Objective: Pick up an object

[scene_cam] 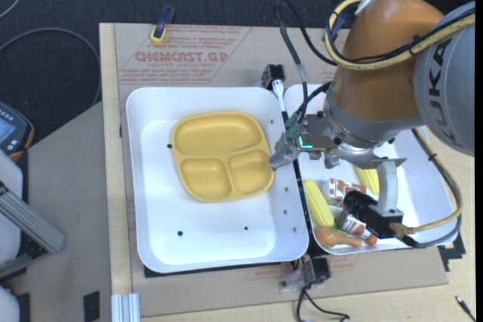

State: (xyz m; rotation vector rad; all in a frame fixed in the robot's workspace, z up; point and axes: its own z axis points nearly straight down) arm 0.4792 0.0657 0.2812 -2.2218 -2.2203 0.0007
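Note:
My gripper [349, 166] hangs low over the right bin [441, 196], mostly hidden under the grey and orange arm. Just below it lie a yellow corn cob [318, 203], a second yellow piece [367, 179] and a small white and red-brown item [339, 188]. An orange carrot-like piece [334, 237] rests at the bin's near corner. I see nothing between the gripper's tips from this angle.
The left bin [143, 185] holds a yellow three-compartment plate [221, 154] near its back right. The wall between the two bins runs just left of the gripper. Cables lie at the back of the bench, and a yellow and blue clip [160, 26] sits on the cardboard.

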